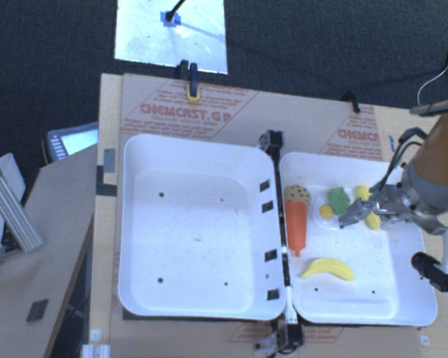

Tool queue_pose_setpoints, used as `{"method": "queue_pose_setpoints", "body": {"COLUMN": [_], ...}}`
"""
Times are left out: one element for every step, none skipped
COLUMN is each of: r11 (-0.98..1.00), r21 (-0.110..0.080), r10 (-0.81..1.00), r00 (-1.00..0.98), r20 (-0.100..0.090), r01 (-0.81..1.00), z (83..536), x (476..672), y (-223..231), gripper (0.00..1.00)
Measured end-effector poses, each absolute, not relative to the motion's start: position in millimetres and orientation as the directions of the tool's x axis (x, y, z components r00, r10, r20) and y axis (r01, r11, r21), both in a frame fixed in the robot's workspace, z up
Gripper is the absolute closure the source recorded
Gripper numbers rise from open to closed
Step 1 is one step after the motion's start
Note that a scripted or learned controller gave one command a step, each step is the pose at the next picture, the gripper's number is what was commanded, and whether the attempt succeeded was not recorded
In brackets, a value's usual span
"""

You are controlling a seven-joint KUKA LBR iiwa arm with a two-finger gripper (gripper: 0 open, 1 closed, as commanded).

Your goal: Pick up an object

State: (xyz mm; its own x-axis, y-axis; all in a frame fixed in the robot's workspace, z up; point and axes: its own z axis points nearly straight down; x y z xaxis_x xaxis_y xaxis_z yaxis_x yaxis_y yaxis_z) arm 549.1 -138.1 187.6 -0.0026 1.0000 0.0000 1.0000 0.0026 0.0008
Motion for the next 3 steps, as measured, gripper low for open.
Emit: {"method": "queue_pose_setpoints", "body": {"r11": [0.005, 0.011, 0.011], "r21": [0.004, 0.012, 0.010], "r10": [1.000, 1.000, 1.000], "r00": [-0.005, -0.012, -0.011], "r20": [0.000, 0.001, 0.002], "r01": [1.000, 1.000, 1.000], "z": [198, 315, 379], "x": [550.1, 534.2, 520.6], "y": [-138, -68, -8], "gripper": [1.00, 1.00, 1.00]}}
